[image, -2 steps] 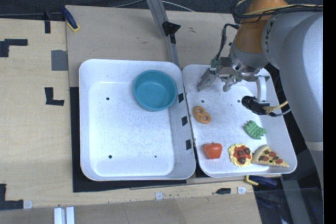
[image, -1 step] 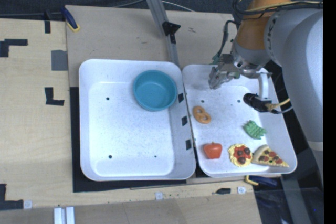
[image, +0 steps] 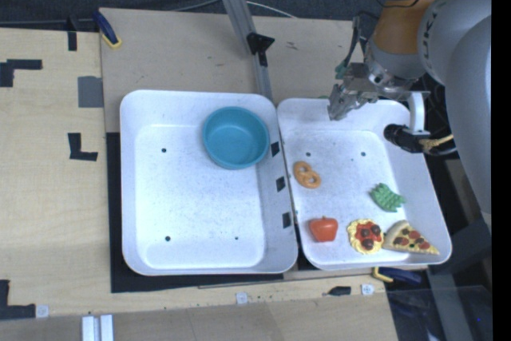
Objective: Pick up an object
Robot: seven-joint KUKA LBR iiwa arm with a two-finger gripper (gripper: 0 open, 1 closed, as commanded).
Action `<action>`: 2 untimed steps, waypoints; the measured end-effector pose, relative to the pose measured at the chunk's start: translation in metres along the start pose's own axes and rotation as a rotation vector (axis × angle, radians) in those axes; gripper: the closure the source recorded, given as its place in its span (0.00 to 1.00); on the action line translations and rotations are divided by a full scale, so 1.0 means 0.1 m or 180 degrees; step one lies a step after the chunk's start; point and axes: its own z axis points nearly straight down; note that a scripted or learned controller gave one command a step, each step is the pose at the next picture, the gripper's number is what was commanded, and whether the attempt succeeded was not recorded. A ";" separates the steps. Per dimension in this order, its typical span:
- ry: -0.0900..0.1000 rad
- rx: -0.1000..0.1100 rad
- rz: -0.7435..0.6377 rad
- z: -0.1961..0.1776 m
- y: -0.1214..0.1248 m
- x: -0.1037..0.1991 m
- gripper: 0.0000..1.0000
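My gripper hangs over the far edge of the right bin, with nothing visible between its fingers. Below it in that bin lie a pretzel, a green leafy piece, a red tomato, a small round pizza and a pizza slice. The pretzel is the nearest of them, well short of the gripper. A blue bowl sits at the far right of the left bin.
A slanted metal pole rises behind the two bins and meets the bench near their shared wall. The arm's grey body fills the right side above the right bin. Cables run along the bench's far edge.
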 end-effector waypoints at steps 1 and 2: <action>0.0000 -0.0001 0.0000 -0.48 0.01 0.00 1.00; 0.0005 0.0006 -0.0012 -0.58 -0.19 0.52 1.00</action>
